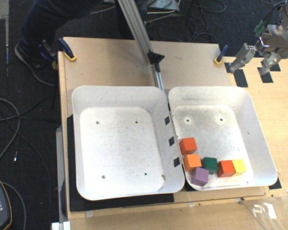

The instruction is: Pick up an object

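Blocks, six, clustered in the right bin (249,110), all toward its near edge. Landmark for this entry: the green block (210,164).

- Orange block, upper (188,145): beyond and to the left of the green block, slightly apart from the cluster.
- Orange block, lower (192,161): just left of the green block, touching or nearly so.
- Purple block (199,176): nearer the camera than the green block and left of it, close against the bin's near rim.
- Red block (225,168): just right of the green block.
- Yellow block (239,166): right of the red one, touching it.
- Left bin (86,104): well to the left of the green block.

Gripper (257,63): far beyond the green block and to its right, above the bench outside the right bin's far corner. Two dark fingers point down and stand apart, nothing between them.

Arm pose: wrist high at the view's right edge, not yet over the bin.

Step in hand, judged: travel over the bin and choose a target. The upper orange block looks the best pick, with free sides for the fingers to straddle. The packed row risks a finger landing on a neighbour; the purple block sits close to the rim, a likely obstruction.
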